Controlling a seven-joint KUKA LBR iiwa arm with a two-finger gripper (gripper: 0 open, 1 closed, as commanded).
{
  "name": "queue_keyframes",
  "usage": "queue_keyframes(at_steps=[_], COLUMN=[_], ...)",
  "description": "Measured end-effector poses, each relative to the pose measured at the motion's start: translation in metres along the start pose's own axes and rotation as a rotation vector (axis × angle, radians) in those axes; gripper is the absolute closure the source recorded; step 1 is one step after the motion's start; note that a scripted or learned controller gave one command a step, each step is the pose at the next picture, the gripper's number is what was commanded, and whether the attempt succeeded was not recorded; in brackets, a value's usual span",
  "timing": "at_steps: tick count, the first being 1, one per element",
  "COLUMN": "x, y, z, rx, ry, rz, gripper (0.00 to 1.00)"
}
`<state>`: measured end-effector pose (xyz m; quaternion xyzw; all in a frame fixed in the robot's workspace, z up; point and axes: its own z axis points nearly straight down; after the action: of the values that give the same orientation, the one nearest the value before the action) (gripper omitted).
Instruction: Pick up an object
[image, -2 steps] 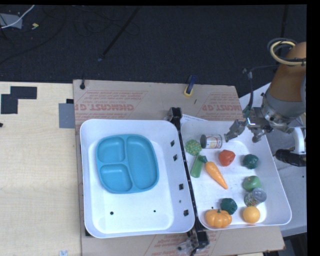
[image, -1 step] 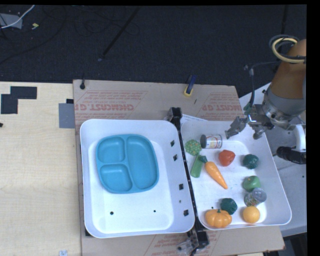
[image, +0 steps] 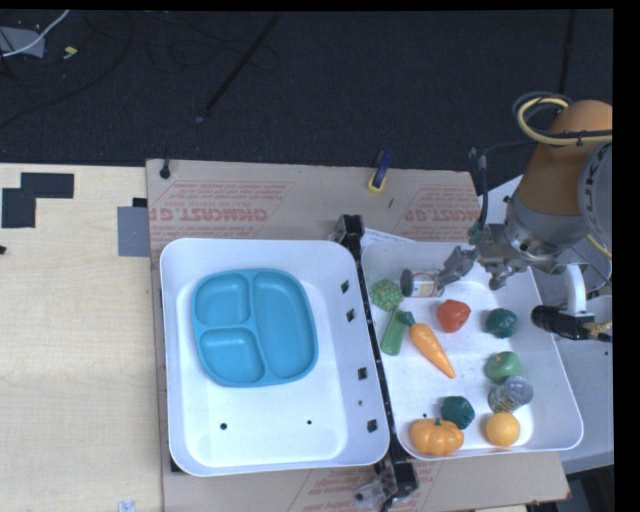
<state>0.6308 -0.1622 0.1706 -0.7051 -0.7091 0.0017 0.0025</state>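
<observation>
Pumpkin (image: 436, 437) at right bin's (image: 565, 400) 6 o'clock | counts: one carrot (image: 433, 349), one tomato (image: 453, 315), one broccoli (image: 386, 293), one orange (image: 501, 429) | gripper (image: 478, 260) at 12 o'clock, opening unclear, grasp not visible | left bin (image: 180, 350): one blue divided plate (image: 254, 327) | cardboard bench, dark floor.

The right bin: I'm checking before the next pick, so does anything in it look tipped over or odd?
A small can lies on its side near the right bin's upper edge, just left of the gripper. The carrot and other toy produce look ordinary.
</observation>
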Motion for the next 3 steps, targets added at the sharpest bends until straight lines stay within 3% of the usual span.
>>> queue_keyframes(at_steps=[1,2,3], x=[0.003,0.006,0.006], y=[0.007,0.007,0.007], z=[0.061,0.085,0.073], rx=[0.002,-0.001,-0.001], ry=[0.001,0.0,0.0], rz=[-0.001,-0.003,-0.004], gripper=[0.0,0.0,1.0])
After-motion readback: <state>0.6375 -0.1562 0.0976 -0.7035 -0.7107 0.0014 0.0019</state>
